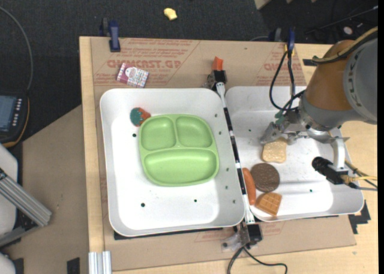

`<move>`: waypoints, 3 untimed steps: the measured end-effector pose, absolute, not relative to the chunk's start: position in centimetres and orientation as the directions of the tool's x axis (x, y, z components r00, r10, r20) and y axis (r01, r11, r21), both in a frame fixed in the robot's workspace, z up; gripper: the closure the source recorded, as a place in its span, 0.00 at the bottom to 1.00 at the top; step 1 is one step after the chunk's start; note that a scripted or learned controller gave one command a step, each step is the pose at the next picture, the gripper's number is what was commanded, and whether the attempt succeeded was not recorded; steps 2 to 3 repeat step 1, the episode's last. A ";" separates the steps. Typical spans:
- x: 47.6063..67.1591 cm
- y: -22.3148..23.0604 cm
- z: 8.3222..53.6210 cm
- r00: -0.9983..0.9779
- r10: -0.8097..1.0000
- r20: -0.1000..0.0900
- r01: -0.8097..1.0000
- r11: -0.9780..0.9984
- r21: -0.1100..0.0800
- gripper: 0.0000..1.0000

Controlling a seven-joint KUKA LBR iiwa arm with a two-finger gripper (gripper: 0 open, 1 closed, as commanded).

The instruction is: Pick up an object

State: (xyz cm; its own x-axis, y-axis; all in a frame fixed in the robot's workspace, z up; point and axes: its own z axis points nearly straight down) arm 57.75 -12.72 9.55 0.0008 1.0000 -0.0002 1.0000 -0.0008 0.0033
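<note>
Your gripper [282, 134] hangs low in the right bin [252, 102], just above a tan cracker-like piece [275, 151]; whether its tips are spread or pinched, you cannot tell. Nearby lie a brown round cookie [264, 177], an orange carrot [249, 186] and a small waffle [269, 203]. The left bin [120, 195] holds a green divided plate [178, 150].

Two white bins [120, 207], one green plate [178, 150], five small food items [275, 151].

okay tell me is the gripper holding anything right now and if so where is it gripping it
It cannot be told. The gripper sits right over the top edge of the tan bread-like piece in the right bin, but nothing clearly shows between its fingers.
</note>
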 end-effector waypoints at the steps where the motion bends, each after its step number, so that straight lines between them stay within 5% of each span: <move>1: 58.2 -3.2 19.1 -0.011 1.000 0.003 1.000 0.011 0.011 1.00; 3: 58.2 -3.2 19.1 -0.011 1.000 0.003 1.000 0.011 0.011 1.00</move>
